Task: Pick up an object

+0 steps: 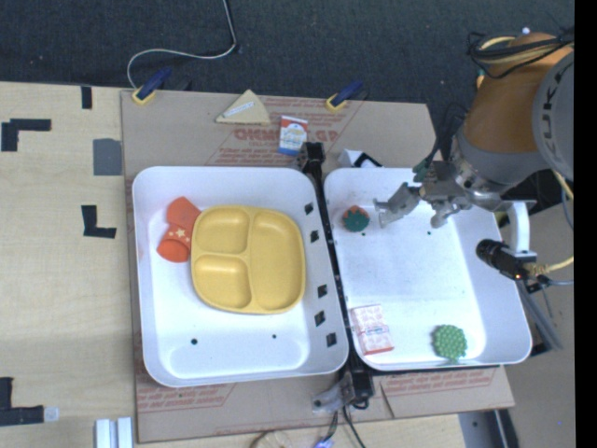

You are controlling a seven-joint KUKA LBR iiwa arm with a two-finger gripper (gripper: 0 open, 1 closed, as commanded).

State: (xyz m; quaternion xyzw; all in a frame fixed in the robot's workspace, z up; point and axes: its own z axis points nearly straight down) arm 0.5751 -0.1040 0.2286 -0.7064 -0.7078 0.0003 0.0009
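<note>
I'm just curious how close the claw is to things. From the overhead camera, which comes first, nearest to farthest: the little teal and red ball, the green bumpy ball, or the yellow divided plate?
Measured from the gripper:
1. Teal and red ball, right bin, just beside it.
2. Green bumpy ball, right bin's near corner.
3. Yellow divided plate, left bin.

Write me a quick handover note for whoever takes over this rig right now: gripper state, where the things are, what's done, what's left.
Gripper: open, nothing between its fingers, over the far part of the right bin.
Right bin: small teal and brown object just left of the gripper, a red and white packet at the near left edge, a green bumpy ball in the near right corner.
Left bin: yellow divided plate with an orange cup lying at its left.
Done: nothing picked up.
Left: close on one object and lift it; the teal one looks nearest.
</note>
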